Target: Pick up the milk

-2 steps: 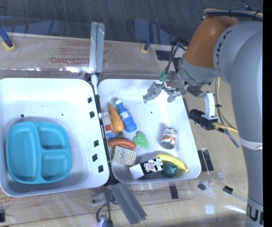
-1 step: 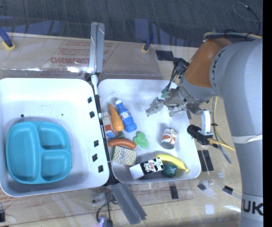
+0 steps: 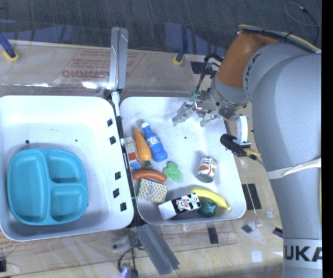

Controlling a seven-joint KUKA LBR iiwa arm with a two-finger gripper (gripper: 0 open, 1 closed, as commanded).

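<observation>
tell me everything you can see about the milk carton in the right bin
The milk carton is a small white box with black cow-like patches, seemingly cardboard. It lies on its side, slightly tilted, near the front edge of the right bin. Its right end meets the banana and a dark green item; a checkered waffle-like piece lies just left.

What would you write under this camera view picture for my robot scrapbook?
Robot gripper hovers over the right bin, far from the milk carton lying beside a banana.
</observation>
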